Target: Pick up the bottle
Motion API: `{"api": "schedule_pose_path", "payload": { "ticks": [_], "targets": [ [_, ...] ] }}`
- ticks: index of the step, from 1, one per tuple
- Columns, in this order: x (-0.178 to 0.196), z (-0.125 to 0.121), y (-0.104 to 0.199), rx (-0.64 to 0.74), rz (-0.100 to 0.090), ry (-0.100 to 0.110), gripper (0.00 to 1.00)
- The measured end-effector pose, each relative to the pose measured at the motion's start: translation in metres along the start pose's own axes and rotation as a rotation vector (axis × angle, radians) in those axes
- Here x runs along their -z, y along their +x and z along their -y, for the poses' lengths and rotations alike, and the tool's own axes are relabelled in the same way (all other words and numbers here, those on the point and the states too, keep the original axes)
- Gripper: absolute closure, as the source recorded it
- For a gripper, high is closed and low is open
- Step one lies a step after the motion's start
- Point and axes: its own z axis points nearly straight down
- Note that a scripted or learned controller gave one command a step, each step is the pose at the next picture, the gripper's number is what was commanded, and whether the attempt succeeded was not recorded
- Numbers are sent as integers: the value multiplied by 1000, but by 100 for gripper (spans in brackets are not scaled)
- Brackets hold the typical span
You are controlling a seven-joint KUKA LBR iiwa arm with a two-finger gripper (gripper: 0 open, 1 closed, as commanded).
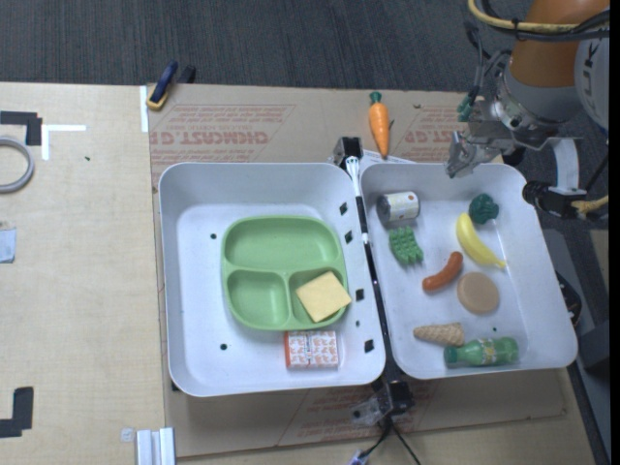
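Bottle (481,353) lies against the bin's near wall (504,364), ice-cream cone (439,333) crowding its left.

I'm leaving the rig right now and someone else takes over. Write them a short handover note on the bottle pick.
Gripper: above the far edge of the right bin, holding nothing.
Bottle: green, lying on its side at the near edge of the right bin, beside the ice cream cone.
Done: nothing yet; the bottle is not grasped.
Left: move to the near edge, descend, grasp and lift the bottle.
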Motion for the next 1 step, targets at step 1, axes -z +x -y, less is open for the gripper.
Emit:
{"api": "schedule_pose_path", "payload": {
  "ticks": [1],
  "targets": [
    [18, 56, 69, -107, -1, 2, 100]
  ]
}}
